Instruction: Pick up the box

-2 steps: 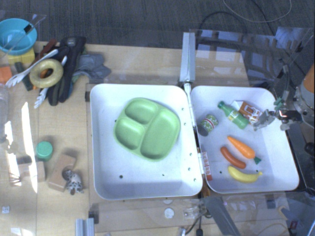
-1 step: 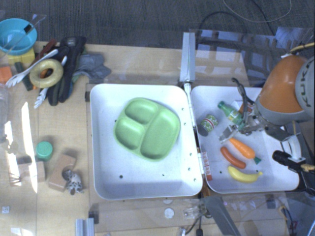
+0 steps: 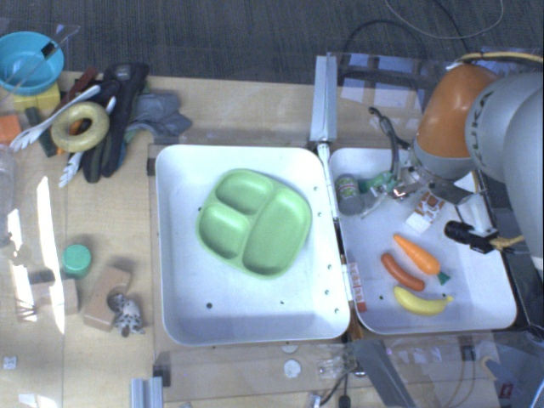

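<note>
— Starting with the big parts: where was the arm (image 3: pixel 476 117)?
— Over the right bin (image 3: pixel 501 313), with its gripper (image 3: pixel 393 187) low, just right of the can (image 3: pixel 347 192). Clenched or released, I couldn't tell.
— And the left bin (image 3: pixel 170 313)?
— Left of the can. It held a green divided plate (image 3: pixel 255 221).
— The box (image 3: pixel 422 213)?
— It lay in the right bin, farther right of the can, just beside the gripper. A banana (image 3: pixel 421 302), carrot (image 3: pixel 416 253) and sausage (image 3: pixel 401 270) lay below and right of the can.
</note>
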Robot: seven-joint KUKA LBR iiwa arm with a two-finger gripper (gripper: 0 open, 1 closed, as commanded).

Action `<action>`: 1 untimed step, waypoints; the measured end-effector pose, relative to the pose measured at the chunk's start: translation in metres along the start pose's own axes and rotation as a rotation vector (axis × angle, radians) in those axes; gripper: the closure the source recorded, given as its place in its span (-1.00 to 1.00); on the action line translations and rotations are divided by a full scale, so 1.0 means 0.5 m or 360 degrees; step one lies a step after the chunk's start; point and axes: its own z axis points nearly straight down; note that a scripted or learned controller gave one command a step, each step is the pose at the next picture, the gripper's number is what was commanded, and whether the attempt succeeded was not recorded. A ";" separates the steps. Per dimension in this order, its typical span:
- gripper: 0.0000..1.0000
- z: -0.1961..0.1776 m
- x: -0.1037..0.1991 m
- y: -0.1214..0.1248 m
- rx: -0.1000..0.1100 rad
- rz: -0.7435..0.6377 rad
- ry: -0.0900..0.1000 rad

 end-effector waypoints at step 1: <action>-1.00 -0.052 0.044 -0.175 -0.0017 -0.0285 -0.0001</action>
